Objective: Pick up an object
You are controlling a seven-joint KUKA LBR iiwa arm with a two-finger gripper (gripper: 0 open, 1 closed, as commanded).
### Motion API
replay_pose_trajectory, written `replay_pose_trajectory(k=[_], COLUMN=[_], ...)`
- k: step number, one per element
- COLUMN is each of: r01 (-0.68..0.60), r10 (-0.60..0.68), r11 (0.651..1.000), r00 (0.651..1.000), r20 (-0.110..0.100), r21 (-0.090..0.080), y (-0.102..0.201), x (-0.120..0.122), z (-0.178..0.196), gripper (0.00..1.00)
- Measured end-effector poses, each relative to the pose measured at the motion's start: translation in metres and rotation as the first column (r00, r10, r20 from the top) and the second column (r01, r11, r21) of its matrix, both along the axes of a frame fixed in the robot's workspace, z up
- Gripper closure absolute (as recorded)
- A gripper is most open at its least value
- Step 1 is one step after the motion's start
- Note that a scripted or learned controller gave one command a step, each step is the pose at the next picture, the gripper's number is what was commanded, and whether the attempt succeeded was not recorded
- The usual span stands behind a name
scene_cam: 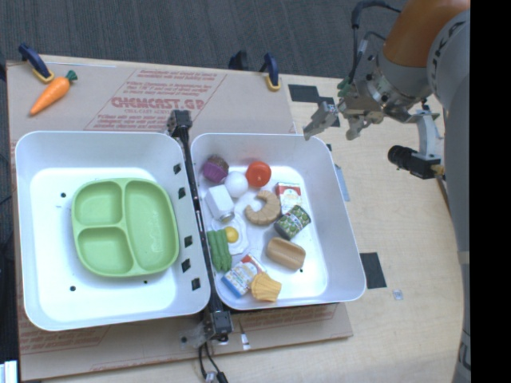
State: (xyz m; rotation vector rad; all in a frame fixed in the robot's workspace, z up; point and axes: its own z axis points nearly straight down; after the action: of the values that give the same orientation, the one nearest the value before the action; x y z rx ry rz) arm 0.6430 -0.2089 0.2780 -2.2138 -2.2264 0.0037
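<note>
So here's where I'm at: my hand [335,122] is hanging over the bench just past the top-right corner of the right-hand shallow white bin [345,238], fingers spread wide with nothing between them. I haven't grabbed anything.

All the pickable stuff sits below and to the left of me in the camera view, piled in that right bin. Closest to my hand is the round red tomato-looking toy [258,174], with a white egg-shaped piece [237,184] and a purple onion-like thing [215,169] in a row just left of it. Further down there's a tan crescent biscuit [263,208], a small dark green can [292,222] tipped at a slant, and a brown bread-roll-shaped block [285,253] whose long axis runs roughly left-right.

The left bin just holds a pale green divided plate [124,227], and an orange toy carrot [51,92] lies way off on the cardboard.

My guess is the tomato's the easy target: nearest, round, so finger angle shouldn't matter much. I'd have to clear the bin wall first, though.
</note>
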Motion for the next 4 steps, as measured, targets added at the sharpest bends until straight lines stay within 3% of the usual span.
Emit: replay_pose_trajectory(k=[1,2,3,4], r01=[-0.001,-0.001,-0.006,0.0], r10=[0.001,0.001,0.006,0.0], r11=[1.0,1.0,1.0,1.0], r00=[1.0,1.0,1.0,1.0], r20=[-0.003,-0.001,0.0,0.003], r21=[0.002,0.001,0.0,0.001], y=[0.012,0.005,0.005,0.043], x=[-0.066,-0.096,-0.095,-0.114], z=[-0.104,-0.187,-0.176,-0.066], gripper=[0.0,0.0,1.0,1.0])
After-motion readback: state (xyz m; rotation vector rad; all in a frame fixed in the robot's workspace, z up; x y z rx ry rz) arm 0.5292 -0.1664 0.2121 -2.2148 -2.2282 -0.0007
